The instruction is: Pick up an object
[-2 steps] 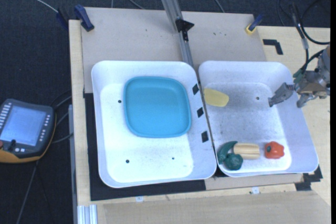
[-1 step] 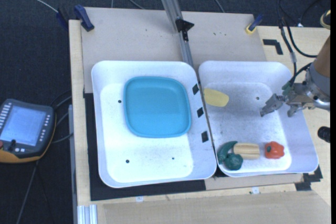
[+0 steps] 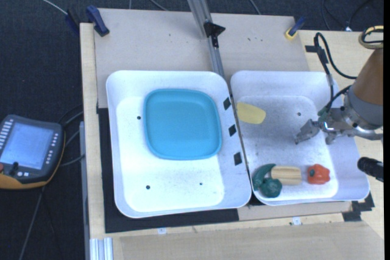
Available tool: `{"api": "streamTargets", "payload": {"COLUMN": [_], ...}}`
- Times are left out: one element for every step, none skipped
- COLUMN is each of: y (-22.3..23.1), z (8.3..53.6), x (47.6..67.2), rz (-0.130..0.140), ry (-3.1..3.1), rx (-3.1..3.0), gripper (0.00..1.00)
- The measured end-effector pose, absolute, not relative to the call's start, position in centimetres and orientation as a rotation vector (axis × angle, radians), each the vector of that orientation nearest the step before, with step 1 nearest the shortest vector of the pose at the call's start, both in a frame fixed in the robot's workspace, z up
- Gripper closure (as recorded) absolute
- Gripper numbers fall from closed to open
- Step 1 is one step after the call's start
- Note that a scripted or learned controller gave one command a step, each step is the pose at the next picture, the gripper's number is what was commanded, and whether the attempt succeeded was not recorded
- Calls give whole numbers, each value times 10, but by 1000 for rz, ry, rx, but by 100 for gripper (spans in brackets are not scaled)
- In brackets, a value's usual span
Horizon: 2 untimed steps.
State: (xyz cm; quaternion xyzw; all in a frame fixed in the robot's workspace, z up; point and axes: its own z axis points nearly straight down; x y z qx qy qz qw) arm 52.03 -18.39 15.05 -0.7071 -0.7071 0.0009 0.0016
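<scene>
My gripper (image 3: 317,133) hangs over the right side of the right bin (image 3: 277,85), its fingers spread apart with nothing between them. Below it, along the bin's near edge, lie a red pepper-shaped toy (image 3: 317,174), a tan wooden cylinder (image 3: 286,175) and a dark green object (image 3: 267,181) side by side. A flat yellow piece (image 3: 251,112) rests near the bin's left wall, well to the left of the gripper.
The left bin (image 3: 125,149) holds a light blue square plate (image 3: 183,123). A metal pole (image 3: 198,0) slants over the bench between the bins. Cables trail from the arm (image 3: 370,94) at the right. A handheld pendant (image 3: 27,149) lies off the bench at left.
</scene>
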Motion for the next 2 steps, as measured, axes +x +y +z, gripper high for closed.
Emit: {"api": "streamTargets", "payload": {"y": [-184,-184], "z": [98,111], "x": [519,521], "rz": [3,-2], "ry": [-2219,-2222], "rx": [-2219,-2222], "gripper": [0,100]}}
